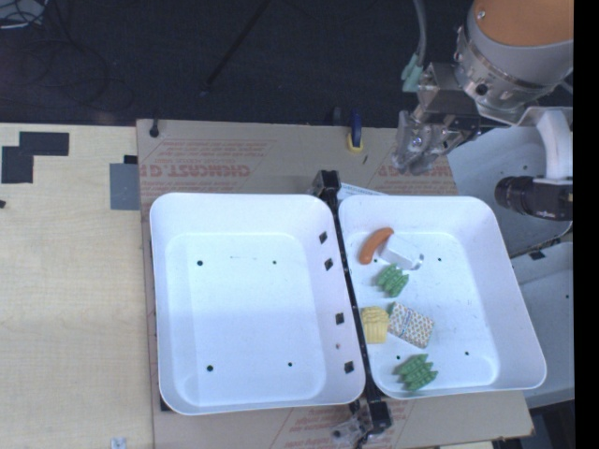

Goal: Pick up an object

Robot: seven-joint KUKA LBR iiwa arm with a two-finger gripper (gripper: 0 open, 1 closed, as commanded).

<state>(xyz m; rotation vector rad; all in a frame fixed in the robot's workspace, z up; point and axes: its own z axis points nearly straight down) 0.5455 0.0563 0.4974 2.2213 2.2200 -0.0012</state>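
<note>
Right bin (510, 279) holds everything. Orange sausage-shaped piece (375, 243) lies tilted near top left, white block (401, 252) just beside it. Green bumpy piece (392, 280) below those. Yellow corn-like piece (374, 325) against left wall, checkered packet (411, 325) just beside. Second green piece (415, 372) near bottom edge.

We see two bins side by side on the bench: the left bin (178, 251) and the right bin (487, 279). In the right bin, a sausage (375, 244) lies at the rear, just beside a small block (401, 252). Toward the front lie a leafy piece (392, 280), a corn cob (374, 325), a waffle (411, 325) and another leafy piece (416, 372). The gripper (415, 155) hangs behind the right bin.
</note>
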